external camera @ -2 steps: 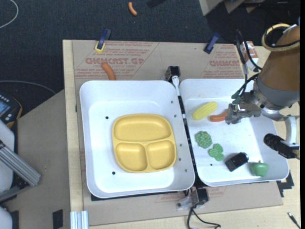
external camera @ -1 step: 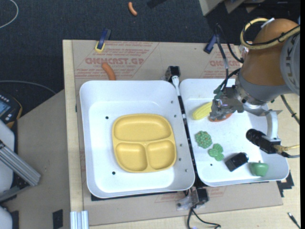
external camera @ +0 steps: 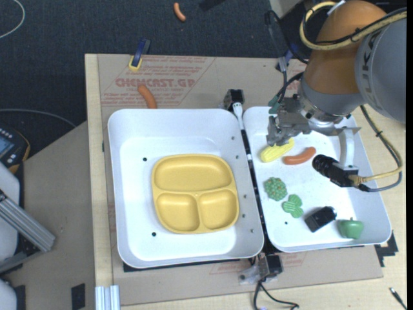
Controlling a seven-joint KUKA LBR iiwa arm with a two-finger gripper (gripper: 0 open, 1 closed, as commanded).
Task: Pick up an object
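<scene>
I am reaching in from the upper right, my gripper hanging over the right bin, just above the yellow corn lying beside the orange sausage; how my jaws stand I cannot tell.

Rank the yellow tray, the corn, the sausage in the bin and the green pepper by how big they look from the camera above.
1. Yellow tray, by far.
2. Corn and sausage: alike, unranked.
3. Green pepper, smaller.
</scene>
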